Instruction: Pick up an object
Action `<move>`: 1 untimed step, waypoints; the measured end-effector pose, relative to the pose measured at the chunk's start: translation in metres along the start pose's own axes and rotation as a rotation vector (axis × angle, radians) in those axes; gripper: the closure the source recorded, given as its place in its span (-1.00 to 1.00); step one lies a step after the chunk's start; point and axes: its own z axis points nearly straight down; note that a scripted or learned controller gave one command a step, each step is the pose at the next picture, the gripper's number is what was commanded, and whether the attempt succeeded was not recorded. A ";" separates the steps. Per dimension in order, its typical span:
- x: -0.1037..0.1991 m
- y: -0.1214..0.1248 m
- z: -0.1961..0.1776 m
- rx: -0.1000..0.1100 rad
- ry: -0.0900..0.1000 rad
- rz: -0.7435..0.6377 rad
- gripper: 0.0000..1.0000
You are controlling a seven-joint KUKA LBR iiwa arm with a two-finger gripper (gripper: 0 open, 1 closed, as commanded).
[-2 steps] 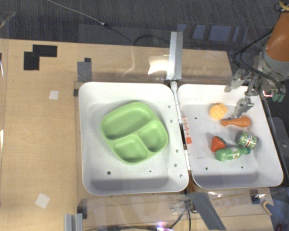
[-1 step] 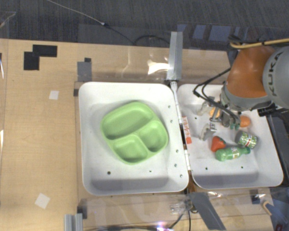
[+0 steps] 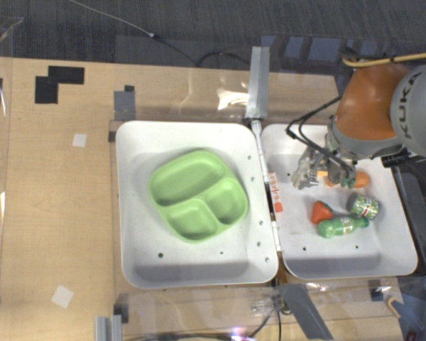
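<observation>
My gripper (image 3: 319, 173) hangs low over the right bin (image 3: 298, 254), in its upper middle, under the orange wrist band. Just right of it lies a small orange object (image 3: 358, 180), partly hidden by the gripper. A green bottle (image 3: 342, 226) lies on its side near the bin's right middle, with a red-orange piece (image 3: 321, 210) at its left end. A green can (image 3: 363, 206) lies just above the bottle. I see nothing between the fingers.
The left bin (image 3: 138, 261) holds a green divided tray (image 3: 197, 194). A metal divider post (image 3: 258, 84) stands between the bins at the back. Cables run over the back of the right bin. Bare wooden bench lies to the left.
</observation>
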 end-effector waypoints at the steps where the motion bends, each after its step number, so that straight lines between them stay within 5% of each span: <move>1: 0.029 0.048 -0.078 -0.001 0.009 0.262 1.00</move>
